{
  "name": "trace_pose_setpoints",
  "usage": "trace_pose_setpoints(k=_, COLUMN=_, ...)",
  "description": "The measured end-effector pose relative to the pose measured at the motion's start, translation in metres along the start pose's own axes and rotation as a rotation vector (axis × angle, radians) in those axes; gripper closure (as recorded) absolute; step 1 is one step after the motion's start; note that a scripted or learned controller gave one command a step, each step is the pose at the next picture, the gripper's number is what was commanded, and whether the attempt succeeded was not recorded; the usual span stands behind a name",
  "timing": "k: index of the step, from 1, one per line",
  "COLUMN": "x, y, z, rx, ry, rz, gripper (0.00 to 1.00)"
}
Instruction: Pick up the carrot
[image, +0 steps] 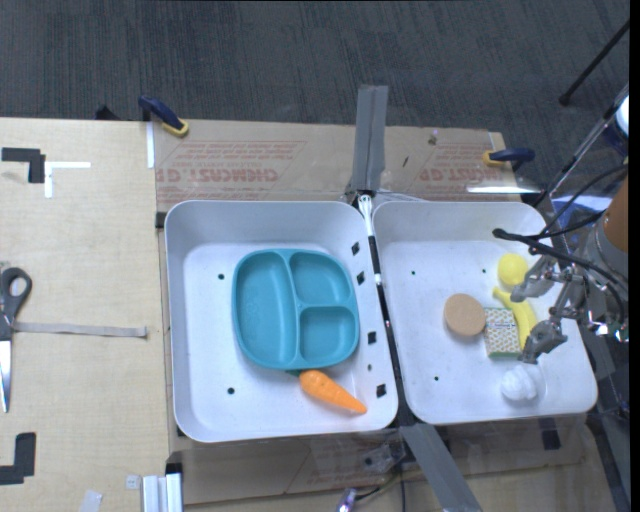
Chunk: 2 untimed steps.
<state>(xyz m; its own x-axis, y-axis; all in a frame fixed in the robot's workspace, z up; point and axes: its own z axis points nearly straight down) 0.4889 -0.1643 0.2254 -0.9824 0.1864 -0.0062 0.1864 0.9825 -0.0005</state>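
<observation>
Down at the lower middle, the carrot (333, 392) lies in the left bin (190, 330), just below the teal divided plate (296, 307). At the right, the pincer (535, 312) hovers spread open, gripping nothing.

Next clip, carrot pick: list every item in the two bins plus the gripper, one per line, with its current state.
carrot: lying flat in the left bin, just below the tray, ungrasped.
teal tray: flat in the left bin, compartments bare.
gripper: over the right bin, far from the carrot, fingers apart, holding nothing.
banana: lying in the right bin.
tan disc: flat, beside the sponge.
sponge: flat in the right bin.
white object: resting near the front wall.
</observation>
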Motion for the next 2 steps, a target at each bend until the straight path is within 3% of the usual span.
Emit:
trace_pose_setpoints(k=1, x=0.017, y=0.038, z=0.078, rx=-0.001, ry=0.003, rz=0.159, gripper=0.00)
trace_pose_setpoints(k=2, x=0.000, y=-0.039, z=0.127, rx=-0.003, ry=-0.007, rz=0.670, gripper=0.00)
